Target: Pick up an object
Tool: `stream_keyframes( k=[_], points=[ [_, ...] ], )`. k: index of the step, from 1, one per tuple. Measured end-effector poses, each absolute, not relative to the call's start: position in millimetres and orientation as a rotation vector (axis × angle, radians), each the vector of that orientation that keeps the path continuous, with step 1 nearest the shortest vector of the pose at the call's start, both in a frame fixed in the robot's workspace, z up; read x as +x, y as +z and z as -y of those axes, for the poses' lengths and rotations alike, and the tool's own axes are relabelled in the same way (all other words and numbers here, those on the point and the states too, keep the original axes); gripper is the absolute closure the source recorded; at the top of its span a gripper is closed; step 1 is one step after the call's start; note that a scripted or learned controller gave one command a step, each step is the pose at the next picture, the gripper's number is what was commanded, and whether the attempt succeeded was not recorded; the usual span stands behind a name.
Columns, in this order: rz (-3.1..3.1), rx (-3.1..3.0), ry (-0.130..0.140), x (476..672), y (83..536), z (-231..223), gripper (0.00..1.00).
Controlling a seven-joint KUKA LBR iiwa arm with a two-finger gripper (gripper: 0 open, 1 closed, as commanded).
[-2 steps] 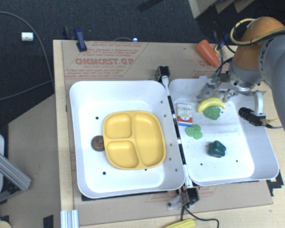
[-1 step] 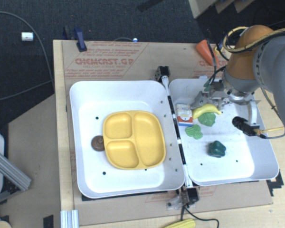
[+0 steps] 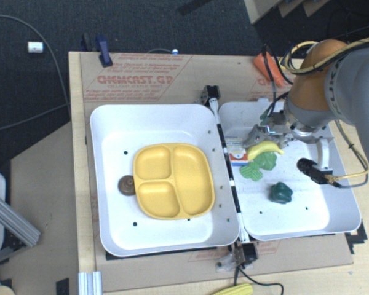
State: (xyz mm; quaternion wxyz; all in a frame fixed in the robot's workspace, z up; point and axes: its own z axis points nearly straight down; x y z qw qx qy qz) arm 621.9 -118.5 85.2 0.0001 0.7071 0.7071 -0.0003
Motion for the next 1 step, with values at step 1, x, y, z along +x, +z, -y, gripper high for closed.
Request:
stream_keyframes(
  k=[1],
  points=[
    [-2.219,2.22,0.001,622.5,95.5,118.5,1.0]
  ],
)
